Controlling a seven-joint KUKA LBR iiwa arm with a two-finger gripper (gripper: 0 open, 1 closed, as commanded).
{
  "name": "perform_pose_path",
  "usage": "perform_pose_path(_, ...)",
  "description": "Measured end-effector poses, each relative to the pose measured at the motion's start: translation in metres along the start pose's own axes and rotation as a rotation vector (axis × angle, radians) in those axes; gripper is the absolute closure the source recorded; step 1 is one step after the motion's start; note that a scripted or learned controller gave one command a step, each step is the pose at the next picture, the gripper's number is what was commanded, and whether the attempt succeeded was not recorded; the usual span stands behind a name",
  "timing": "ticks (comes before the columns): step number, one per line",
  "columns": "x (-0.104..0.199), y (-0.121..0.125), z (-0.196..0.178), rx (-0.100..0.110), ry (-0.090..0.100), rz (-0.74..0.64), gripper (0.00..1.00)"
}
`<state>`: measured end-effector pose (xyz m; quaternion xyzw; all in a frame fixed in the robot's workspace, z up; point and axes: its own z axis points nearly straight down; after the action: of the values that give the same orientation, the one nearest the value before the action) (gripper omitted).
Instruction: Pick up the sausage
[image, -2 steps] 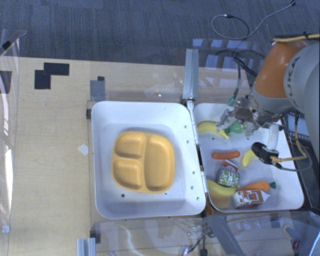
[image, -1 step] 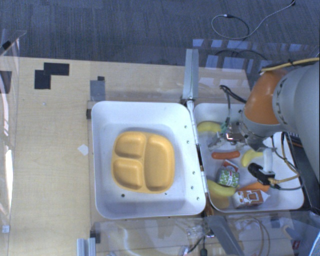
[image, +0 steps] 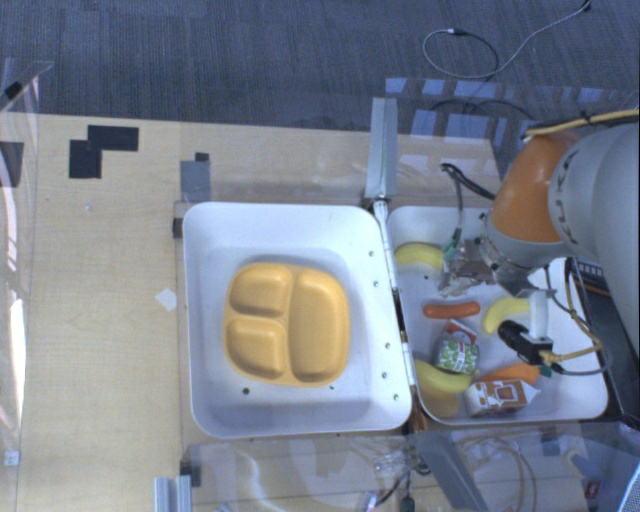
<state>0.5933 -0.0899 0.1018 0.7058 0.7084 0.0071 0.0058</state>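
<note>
The slim reddish-orange sausage (image: 451, 311) is lying in the right white bin (image: 590, 405), just below the gripper (image: 462, 279), whose grasp state cannot be determined. The arm is needing a straight descent, jaws straddling the sausage's narrow width.

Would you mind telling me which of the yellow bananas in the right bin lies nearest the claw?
The banana at the bin's far left corner, just left of the claw. The second banana lies right of the sausage, and the third banana sits under the green pouch.
</note>
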Motion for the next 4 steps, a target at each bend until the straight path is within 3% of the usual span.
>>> perform_pose_path(1, 0.0, -0.031, -0.082, 0.012, -0.003, 0.158, 1.0)
perform_pose_path(2, 0.0, -0.032, -0.082, 0.013, -0.003, 0.158, 0.0)
perform_pose_path(3, 0.005, -0.01, -0.01, 0.015, -0.002, 0.031, 0.0)
perform_pose_path(4, 0.002, -0.018, 0.012, 0.006, -0.001, -0.019, 0.0)
